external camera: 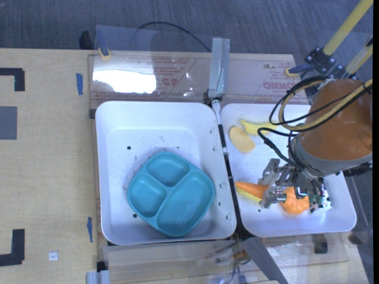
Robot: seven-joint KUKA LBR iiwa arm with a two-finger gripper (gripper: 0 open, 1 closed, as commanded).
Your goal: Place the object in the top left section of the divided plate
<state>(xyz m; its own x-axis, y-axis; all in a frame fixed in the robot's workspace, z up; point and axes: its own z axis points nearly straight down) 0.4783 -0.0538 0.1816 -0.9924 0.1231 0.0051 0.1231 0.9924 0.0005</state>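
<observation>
Hovered low in the right bin point(337, 218), gripper point(283, 189) among orange toys point(294, 205), finger state impossible to tell; pickup step, with carry to divided plate point(172, 193) ahead.

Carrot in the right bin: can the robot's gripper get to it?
Probably yes. The gripper is low in the right bin, just beside the carrot, which lies bare on the floor with nothing on top. An orange toy sits close by.
</observation>
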